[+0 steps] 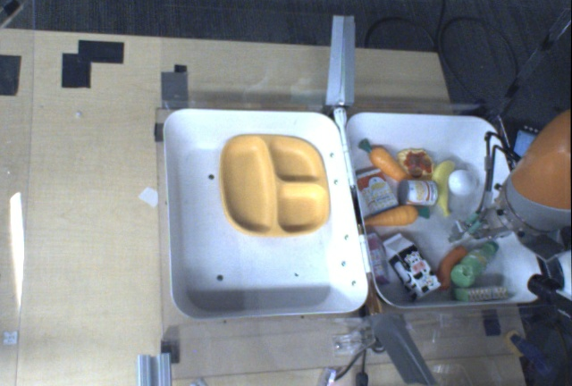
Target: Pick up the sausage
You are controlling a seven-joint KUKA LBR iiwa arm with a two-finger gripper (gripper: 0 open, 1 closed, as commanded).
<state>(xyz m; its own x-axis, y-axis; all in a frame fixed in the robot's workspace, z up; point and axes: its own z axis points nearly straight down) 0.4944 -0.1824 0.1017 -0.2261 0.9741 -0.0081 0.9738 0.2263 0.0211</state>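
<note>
The sausage (450, 265) is a short reddish-orange link lying tilted near the front of the right bin (465, 122). It lies just beside a green bottle (474, 264).

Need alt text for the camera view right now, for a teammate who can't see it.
The gripper hangs low over the right bin, above a reddish sausage among toy carrots, a can and small cartons. The left bin holds a yellow divided tray.

A yellow tray (273, 183) sits in the left bin (192, 197), far from the jaws. A small can (417, 192), a white ball (461, 182) and a carrot (387, 163) lie nearer.
</note>
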